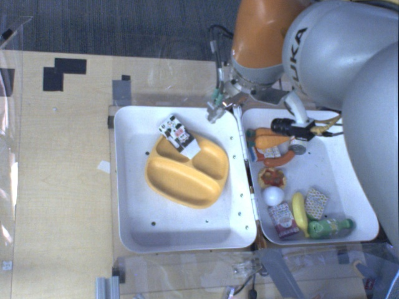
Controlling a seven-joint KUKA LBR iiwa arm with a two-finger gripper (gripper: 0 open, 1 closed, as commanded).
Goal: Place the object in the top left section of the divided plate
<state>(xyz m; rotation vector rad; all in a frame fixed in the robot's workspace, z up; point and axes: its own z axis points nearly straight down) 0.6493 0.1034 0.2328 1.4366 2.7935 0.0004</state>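
Pincer (219, 108), fingers slightly apart and holding nothing, hangs over the left bin's (134, 229) far right corner; milk carton (178, 134) lies to its left and nearer, in the yellow divided plate's (187, 182) top left section, long axis diagonal.

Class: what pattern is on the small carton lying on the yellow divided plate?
Black-and-white cow patches on the small carton, seen in the camera view.
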